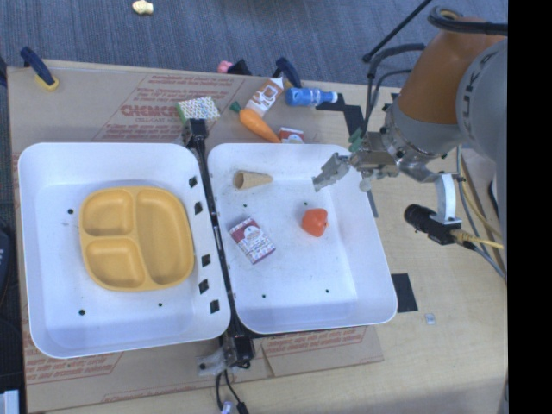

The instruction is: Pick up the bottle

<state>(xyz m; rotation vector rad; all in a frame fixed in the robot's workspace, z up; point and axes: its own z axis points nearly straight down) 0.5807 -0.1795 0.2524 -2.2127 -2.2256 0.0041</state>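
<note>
A small blue bottle (304,97) with a pale cap lies on its side on the bench behind the right bin (366,270), outside it. Just left of it lies a white and orange bottle (266,96), also outside the bins. My gripper (347,169) hangs over the right bin's back right corner, below and to the right of the blue bottle and apart from it. I see nothing held in it.
The right bin holds a cone (252,179), a red and white carton (252,240) and a red-orange fruit (315,222). A yellow divided plate (136,236) lies in the left bin (34,257). A carrot (258,125), a small red box (291,134) and a checkered box (198,109) lie behind the bins.
</note>
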